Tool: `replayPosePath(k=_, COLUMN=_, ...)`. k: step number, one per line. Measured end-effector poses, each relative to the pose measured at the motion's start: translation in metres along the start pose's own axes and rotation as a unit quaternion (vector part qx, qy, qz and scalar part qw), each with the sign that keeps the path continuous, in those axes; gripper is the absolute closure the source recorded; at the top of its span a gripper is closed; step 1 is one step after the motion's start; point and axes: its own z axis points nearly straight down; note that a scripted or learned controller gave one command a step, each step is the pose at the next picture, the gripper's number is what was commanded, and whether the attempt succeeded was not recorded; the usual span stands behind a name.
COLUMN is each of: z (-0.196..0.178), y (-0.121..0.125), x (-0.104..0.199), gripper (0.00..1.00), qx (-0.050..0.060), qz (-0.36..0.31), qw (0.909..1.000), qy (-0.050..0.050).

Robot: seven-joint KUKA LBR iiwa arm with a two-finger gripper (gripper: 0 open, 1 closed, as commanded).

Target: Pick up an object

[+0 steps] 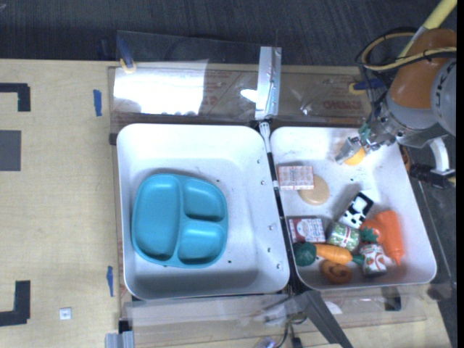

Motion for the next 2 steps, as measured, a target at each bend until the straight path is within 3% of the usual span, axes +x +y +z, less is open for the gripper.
replayPosePath(k=1, z=0.01, y=0.011, x=0.059, gripper=1.0, qx=-0.001, qz=-0.01, qw=0.9999, qy=-0.001)
replayPosePath(k=2, z=-0.091, y=0.023, x=0.133, gripper=1.0, qx=-0.004, qz=-0.067, qw=0.9977, qy=-0.002)
